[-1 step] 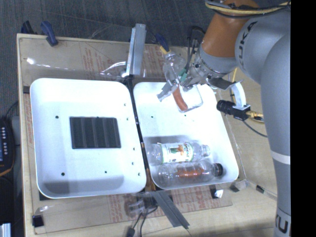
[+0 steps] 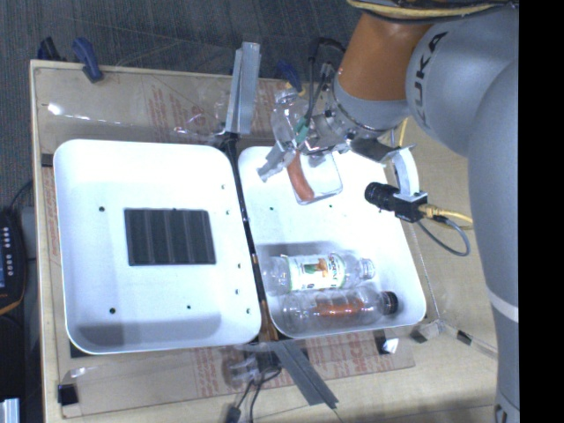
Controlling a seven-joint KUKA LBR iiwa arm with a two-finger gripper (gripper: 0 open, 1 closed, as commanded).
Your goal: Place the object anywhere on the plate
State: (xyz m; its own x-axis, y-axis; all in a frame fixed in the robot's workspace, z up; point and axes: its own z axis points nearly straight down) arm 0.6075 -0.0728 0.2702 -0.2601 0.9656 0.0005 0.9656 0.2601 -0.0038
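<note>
The arm (image 2: 467, 104) is showing a smooth grey shell down the right side of the frame, with dark KUKA lettering (image 2: 432, 60) running along its rounded casing. An orange band (image 2: 379, 47) is wrapping the section above the wrist, and a pale cable (image 2: 414, 5) is crossing its top. Toward the upper middle, the gripper (image 2: 300, 148) is glinting silvery, with thin black and green wires (image 2: 307, 122) looping around it.

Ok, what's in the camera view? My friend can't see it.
The robot's gripper hangs over the far end of the right bin, with a small orange-red thing at its tip. A labelled clear bottle and another clear bottle lie side by side at that bin's near end, and the left bin holds a dark ridged plate.
</note>
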